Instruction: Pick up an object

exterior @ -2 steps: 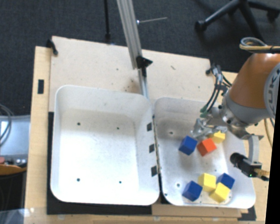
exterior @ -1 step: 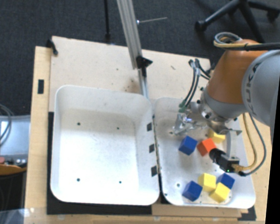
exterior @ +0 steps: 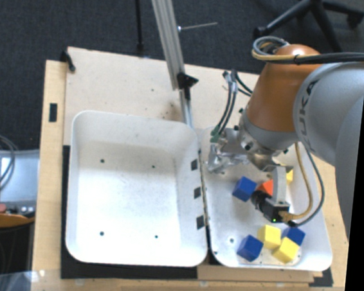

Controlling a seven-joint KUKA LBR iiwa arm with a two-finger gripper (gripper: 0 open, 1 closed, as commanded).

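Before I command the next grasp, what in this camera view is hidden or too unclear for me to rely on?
- Gripper fingers: too small and cluttered with cables to tell open or shut.
- Right bin: its far part is covered by the arm's wrist; anything under it is hidden.
- Orange object: mostly covered by a black part of the arm, shape unclear.
- Small blue block: partly behind the yellow blocks.
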